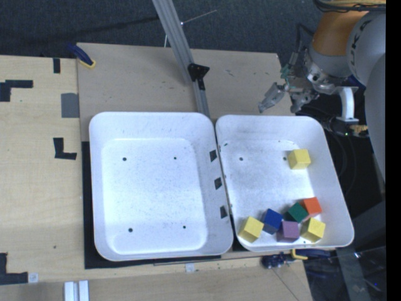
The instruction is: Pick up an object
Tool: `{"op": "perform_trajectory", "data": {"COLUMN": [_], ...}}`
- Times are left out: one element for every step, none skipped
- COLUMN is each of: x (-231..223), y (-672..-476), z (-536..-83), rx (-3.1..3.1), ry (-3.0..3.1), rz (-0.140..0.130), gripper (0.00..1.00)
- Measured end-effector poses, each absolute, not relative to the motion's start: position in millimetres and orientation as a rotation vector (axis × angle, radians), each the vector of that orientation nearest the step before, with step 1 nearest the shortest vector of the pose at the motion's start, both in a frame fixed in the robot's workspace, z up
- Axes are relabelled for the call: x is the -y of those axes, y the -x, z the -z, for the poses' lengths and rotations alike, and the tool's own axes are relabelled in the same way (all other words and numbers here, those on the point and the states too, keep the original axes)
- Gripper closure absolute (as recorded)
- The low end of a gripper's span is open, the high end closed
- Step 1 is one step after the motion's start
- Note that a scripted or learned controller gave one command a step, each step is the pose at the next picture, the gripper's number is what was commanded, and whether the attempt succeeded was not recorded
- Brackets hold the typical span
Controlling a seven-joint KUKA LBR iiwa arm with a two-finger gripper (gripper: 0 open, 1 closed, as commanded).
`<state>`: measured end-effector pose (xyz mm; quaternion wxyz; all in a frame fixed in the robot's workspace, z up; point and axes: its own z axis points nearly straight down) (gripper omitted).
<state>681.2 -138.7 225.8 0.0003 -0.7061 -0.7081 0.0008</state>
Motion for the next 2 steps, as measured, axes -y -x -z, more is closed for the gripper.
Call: {"op": "perform_trajectory", "data": {"x": [139.1,136.0], "y": [-681.2,-679.7], "z": [-225.9,-182.2], "rx": [2.224,2.223], "ry": [2.219,2.216], "rz": [-0.004,-0.007], "gripper": [0.00,0.00]}}
